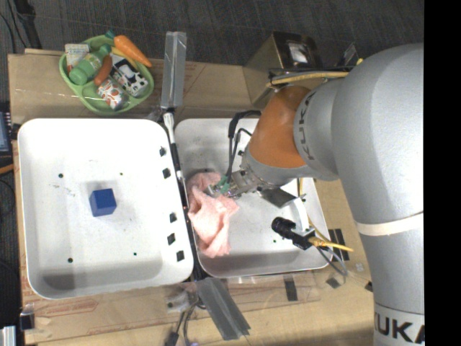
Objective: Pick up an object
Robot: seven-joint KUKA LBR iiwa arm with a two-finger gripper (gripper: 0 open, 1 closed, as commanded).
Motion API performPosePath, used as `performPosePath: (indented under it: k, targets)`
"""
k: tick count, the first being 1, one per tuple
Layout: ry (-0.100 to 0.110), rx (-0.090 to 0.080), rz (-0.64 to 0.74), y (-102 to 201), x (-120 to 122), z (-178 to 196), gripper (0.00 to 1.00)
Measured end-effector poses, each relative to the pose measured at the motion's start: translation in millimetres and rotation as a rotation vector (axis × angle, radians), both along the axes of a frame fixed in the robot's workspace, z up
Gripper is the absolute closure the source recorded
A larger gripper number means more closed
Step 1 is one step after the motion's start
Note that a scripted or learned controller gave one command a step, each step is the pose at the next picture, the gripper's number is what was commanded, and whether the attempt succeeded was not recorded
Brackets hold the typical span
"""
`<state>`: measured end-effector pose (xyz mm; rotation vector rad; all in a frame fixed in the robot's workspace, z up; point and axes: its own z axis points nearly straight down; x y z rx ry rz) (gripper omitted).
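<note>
I'm bringing the gripper (225, 187) down onto the pink cloth (210, 218) lying crumpled in the right bin (252, 262); I cannot tell its opening or any hold. I'm judging the cloth not yet lifted.

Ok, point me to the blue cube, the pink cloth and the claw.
blue cube (103, 201), camera view, on its top face.
pink cloth (209, 220), camera view, on its bunched middle.
claw (222, 187), camera view, at its tip over the cloth's upper edge.
</note>
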<state>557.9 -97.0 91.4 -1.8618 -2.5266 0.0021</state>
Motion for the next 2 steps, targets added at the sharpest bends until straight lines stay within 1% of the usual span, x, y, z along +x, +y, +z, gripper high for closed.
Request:
performPosePath:
  k: [1,2]
  targets:
    - [0.002,0.001,0.001,0.0,0.1,9.6,1.0]
    - [0.002,0.001,0.001,-0.1,0.1,9.7,0.0]
